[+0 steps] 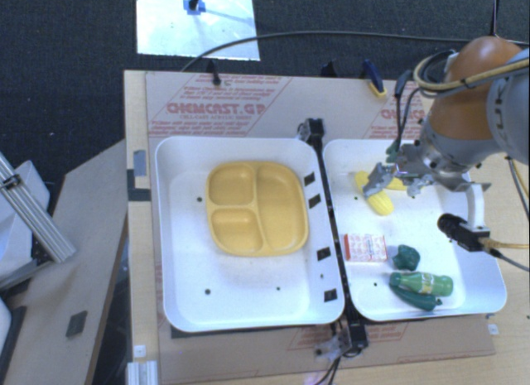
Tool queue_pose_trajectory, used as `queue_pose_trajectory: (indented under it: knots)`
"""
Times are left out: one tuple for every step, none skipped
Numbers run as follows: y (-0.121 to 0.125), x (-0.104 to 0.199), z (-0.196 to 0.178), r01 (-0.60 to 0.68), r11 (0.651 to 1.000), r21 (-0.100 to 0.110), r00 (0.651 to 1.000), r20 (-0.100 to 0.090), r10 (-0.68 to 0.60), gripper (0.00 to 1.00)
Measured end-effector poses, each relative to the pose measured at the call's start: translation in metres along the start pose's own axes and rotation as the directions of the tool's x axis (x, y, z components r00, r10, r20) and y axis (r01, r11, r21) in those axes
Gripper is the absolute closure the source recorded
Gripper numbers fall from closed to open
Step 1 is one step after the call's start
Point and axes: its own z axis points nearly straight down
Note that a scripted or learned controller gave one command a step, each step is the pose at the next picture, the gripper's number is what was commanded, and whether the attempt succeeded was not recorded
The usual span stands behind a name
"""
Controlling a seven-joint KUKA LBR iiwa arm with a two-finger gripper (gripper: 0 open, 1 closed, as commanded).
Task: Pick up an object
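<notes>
**Gripper low over the yellow piece, nothing lifted yet**

I see the gripper (389,178) down in the right bin (489,280), just above a yellow object (378,202) that looks like toy corn, lying on the bin floor beside the centre divider (325,209). I cannot tell how the hand is set. I judge the pick not yet made; gripping and lifting remain. The piece is small, bright, rounded, partly hidden under the gripper
</notes>
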Motion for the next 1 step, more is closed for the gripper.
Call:
queue_pose_trajectory:
  knots:
    - [0.0029,0.0001,-0.0064,0.002,1.000,-0.013,1.000,0.001,-0.002,0.00]
